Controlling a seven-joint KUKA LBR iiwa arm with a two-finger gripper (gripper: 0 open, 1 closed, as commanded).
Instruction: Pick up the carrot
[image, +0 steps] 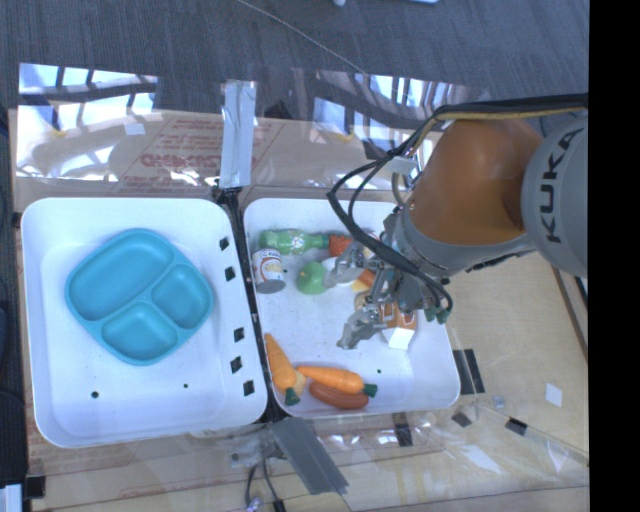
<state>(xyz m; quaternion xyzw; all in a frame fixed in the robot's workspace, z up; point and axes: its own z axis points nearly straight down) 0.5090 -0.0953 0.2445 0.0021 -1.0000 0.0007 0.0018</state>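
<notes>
Two carrots lie at the front of the right bin (425, 385). One carrot (336, 379) with a green tip rests lengthwise near the front wall. A second carrot (280, 364) leans along the left wall. My gripper (353, 298) hangs over the middle of that bin, behind the carrots and apart from them. Its two metal fingers (358, 329) stand spread, with bare bin floor between them, so it is open and holds nothing. The arm's orange band and grey wrist hide the bin's right rear part.
A brown sausage (338, 398) lies just in front of the carrot. A green bottle (291, 241), a small can (268, 270) and a green ball (311, 278) sit at the rear left. A white block (400, 338) lies under the wrist. The left bin (60, 400) holds a blue divided plate (139, 294).
</notes>
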